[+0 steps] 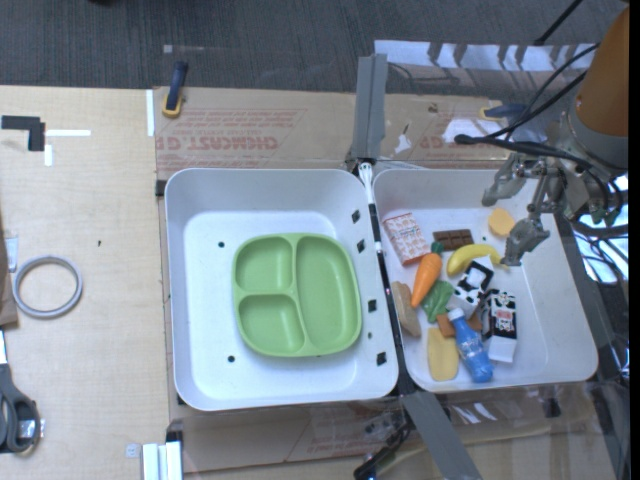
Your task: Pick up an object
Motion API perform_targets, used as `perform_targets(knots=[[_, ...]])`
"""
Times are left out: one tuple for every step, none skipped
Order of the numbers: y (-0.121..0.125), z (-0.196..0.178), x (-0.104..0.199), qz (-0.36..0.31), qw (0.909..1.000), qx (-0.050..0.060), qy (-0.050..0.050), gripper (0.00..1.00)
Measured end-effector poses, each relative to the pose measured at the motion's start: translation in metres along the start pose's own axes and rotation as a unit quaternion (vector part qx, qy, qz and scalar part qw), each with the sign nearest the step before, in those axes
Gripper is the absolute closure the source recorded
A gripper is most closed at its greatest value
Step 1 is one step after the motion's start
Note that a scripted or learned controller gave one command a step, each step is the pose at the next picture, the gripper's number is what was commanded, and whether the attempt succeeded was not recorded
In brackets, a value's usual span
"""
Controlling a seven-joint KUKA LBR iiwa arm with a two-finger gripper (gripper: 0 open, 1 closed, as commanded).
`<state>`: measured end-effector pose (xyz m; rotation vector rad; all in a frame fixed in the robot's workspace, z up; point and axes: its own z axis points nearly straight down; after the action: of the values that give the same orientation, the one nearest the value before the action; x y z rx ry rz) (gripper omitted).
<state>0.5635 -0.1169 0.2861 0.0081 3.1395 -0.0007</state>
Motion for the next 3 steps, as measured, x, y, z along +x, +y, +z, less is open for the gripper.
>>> perform_targets(knots=[[-0.035, 0.157, 0.032, 0.041, 0.9992, 0.000, -0.001, 0.00], [-0.011, 0.195, 0.007, 0.054, 0.9985, 0.000, 0.000, 0.00], [0.015, 0.194, 0.033, 0.138, 0.9904, 0.000, 0.000, 0.00]])
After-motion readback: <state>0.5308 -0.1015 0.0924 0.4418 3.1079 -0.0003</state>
